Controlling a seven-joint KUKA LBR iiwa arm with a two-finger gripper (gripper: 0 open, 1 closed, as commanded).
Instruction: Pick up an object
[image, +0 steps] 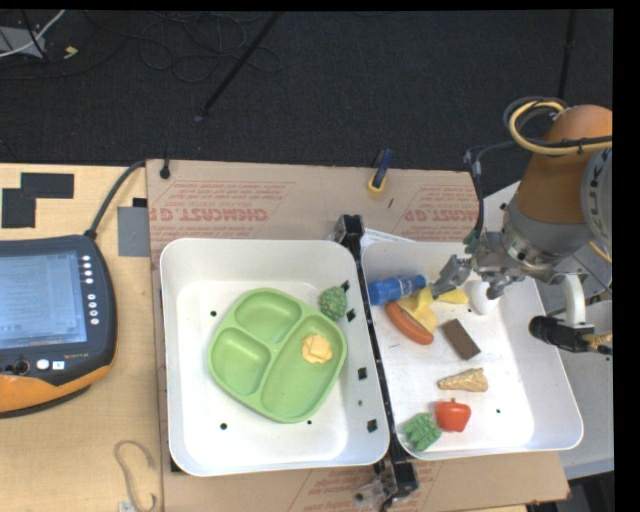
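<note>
Bins side by side on bench, toy food mostly in right bin (560, 425). Nearest the camera in that bin: green leafy toy (421, 431) touching a red pepper (453, 415) at the front edge. Just behind, tan wedge, bread or pizza slice (463, 380), lying flat and apart from the rest. Further back, brown block (461, 338) tilted, then orange-red sausage (410, 323) lying on a slant, touching a yellow piece (423, 306). Blue bottle (396, 290) on its side by the divider, touching the yellow piece.

Left bin (185, 360): green divided plate (250, 350) with a pale yellow lump (317, 348) in its right compartment; green broccoli toy (334, 301) just off the plate's far right rim.

Gripper (467, 281) low over the far part of the right bin, near a second yellow bit (452, 296). Fingers look spread apart, nothing between them. Grey arm with orange band (548, 195) comes in from the right.

Tablet-like pendant (50, 310) far left on the bench.
</note>
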